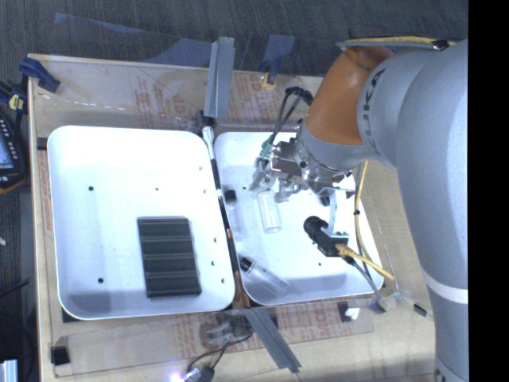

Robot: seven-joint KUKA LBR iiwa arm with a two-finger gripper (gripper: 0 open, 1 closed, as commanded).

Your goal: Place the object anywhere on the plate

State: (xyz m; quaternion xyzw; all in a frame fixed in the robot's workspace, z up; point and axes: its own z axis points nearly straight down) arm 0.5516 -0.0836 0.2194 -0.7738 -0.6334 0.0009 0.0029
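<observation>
Looming closest to the lens, the grey KUKA arm (421,134) fills the bench's right side, its orange band (346,94) sitting over the right bin's far edge. Both white bins lie side by side on the wooden bench (119,94). Near the front edge of the left bin (79,157) lies a black ribbed plate (168,255), flat on the bin floor. Over the far half of the right bin (302,273) hangs the gripper (280,180); whether its fingers are spread or closed cannot be told, and nothing can be seen held between them. Just below the gripper lies a clear plastic tube (270,211). A second clear object (264,274) rests near the right bin's front left corner, well apart from the plate. A black connector (321,235) hangs beside the wrist.
</observation>
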